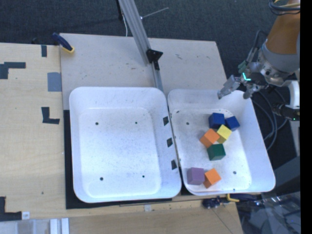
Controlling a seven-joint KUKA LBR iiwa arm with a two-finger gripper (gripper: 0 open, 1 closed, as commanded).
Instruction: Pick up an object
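Observation:
Several small blocks lie in the right bin (243, 179): two blue blocks (216, 119) (232, 123), a yellow block (224, 131), an orange block (210, 137) and a green block (216, 151) cluster near the middle. A purple block (195, 175) and a second orange block (212, 177) sit near the front edge. My gripper (237, 88) hangs over the bin's far right corner, up and to the right of the blue blocks. Its fingers (226, 90) are spread apart with nothing between them.
The left bin (78, 130) lies beside the right one, with black clips along the seam between them. A grey metal bar (139, 28) slants down from the top toward the bins. A blue and yellow tool (63, 42) rests at the far left of the bench.

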